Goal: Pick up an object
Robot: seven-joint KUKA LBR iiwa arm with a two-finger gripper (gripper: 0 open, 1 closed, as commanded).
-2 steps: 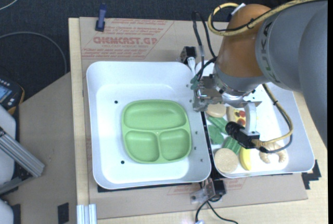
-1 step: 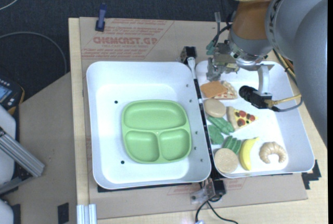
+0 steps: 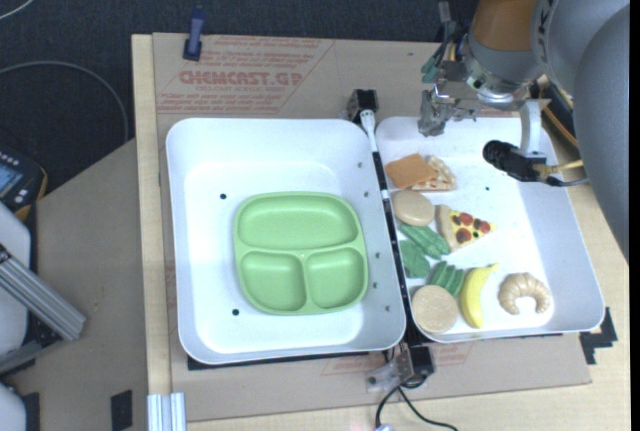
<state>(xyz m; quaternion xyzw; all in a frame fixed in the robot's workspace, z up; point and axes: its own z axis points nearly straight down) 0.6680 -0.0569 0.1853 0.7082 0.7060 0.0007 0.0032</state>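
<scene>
Dark carpet is surrounding the desk (image 3: 150, 219), which is carrying two white bins; the gripper (image 3: 436, 119) is hanging over the far corner of the right bin (image 3: 560, 219). I cannot tell its state. Toy sandwich (image 3: 420, 173) is lying nearest, just toward the camera from the gripper, its long axis running across the bin.

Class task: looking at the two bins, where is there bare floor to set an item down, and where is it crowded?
Free: left bin floor around the green tray; right bin floor between pizza and right wall. Crowded: the food beside the divider, sandwich down to banana.
</scene>
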